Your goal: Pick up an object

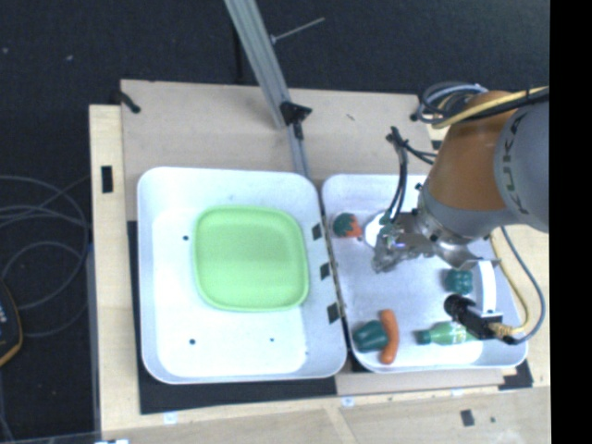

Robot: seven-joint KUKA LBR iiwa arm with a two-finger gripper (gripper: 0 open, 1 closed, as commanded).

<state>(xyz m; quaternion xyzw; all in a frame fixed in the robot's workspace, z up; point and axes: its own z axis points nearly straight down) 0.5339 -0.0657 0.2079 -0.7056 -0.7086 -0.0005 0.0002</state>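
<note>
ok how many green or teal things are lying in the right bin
4. One small one by the left wall near the top, one near the front beside the orange piece, a bottle at front right, one by the right wall. The arm may hide more.

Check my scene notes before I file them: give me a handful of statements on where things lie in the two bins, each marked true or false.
1. A green plate lies in the left bin. True.
2. The hand hangs over the left bin. False: it is over the right bin.
3. An orange sausage-shaped piece lies near the right bin's front edge, beside a dark green block. True.
4. The green bottle stands upright on the plate. False: it lies on its side in the right bin's front right corner.
5. A small green and orange thing sits near the divide between the bins, on the right bin's side. True.
</note>
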